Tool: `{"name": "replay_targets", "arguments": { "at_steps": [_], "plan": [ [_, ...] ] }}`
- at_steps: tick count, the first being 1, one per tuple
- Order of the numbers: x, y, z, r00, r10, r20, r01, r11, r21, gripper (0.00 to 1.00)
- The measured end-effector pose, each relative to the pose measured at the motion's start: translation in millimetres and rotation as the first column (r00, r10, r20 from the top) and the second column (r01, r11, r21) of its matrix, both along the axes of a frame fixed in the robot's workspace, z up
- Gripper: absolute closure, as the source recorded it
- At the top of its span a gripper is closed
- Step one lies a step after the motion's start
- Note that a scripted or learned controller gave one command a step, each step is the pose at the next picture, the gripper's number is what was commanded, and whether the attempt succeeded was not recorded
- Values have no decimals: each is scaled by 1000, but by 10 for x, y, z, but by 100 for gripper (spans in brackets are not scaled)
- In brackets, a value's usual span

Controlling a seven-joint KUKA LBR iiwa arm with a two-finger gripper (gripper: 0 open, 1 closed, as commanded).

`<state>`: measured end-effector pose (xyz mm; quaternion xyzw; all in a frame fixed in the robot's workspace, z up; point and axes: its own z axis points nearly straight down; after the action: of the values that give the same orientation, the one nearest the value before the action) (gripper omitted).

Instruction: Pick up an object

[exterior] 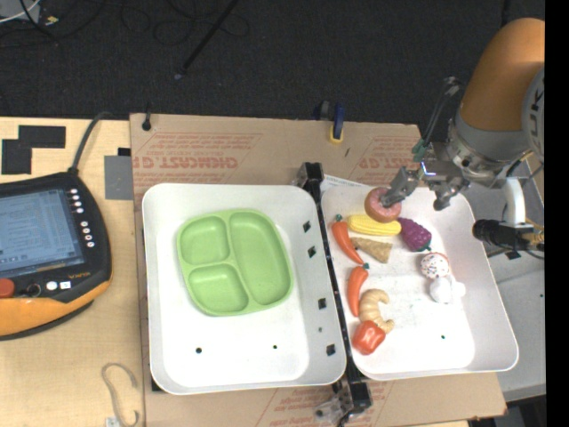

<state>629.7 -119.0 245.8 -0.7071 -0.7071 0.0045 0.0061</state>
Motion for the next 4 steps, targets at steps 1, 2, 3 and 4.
{"name": "replay_targets", "arguments": {
  "at_steps": [1, 2, 3, 4],
  "plan": [
    [22, -1, 83, 1000, 2, 14, -2, 1000, -2, 0],
    [-24, -3, -550, 1000, 2, 7, -2, 1000, -1, 0],
    [21, 72, -1159, 1000, 4, 9, -4, 1000, -1, 0],
    [68, 99, -1364, 1000, 5, 25, -5, 1000, 2, 0]
  ]
}}
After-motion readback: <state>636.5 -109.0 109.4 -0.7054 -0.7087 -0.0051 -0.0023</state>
